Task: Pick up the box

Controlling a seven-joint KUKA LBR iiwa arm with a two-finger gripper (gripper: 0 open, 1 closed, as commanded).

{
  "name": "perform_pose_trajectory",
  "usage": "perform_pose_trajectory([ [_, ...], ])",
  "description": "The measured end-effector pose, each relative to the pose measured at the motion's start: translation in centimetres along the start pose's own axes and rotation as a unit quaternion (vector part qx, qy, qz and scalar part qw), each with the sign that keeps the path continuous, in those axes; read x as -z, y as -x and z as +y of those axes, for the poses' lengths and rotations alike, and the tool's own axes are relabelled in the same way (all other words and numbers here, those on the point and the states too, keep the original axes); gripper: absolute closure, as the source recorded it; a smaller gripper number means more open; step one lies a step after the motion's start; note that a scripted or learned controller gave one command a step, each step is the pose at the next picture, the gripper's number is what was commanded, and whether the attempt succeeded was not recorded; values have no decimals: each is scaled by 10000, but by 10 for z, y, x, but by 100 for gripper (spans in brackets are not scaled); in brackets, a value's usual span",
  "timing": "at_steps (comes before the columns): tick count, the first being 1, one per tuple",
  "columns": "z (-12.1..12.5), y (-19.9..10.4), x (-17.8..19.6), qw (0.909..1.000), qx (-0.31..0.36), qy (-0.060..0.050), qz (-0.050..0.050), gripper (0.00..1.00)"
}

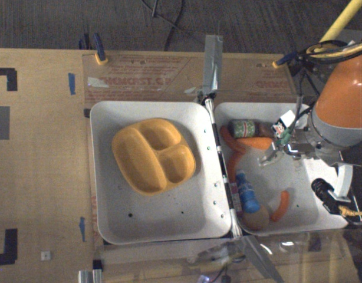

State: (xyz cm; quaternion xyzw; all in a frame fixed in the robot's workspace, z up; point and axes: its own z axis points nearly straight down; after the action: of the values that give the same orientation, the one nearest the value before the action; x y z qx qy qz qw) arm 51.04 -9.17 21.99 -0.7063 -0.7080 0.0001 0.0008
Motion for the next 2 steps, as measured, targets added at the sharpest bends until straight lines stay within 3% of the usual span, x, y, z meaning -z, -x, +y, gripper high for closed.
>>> perform_pose_trajectory([
  [1, -30, 51, -133, 9996, 262, 35, -12, 0],
  [2, -31, 109, 19, 9994, 348, 21, -12, 0],
])
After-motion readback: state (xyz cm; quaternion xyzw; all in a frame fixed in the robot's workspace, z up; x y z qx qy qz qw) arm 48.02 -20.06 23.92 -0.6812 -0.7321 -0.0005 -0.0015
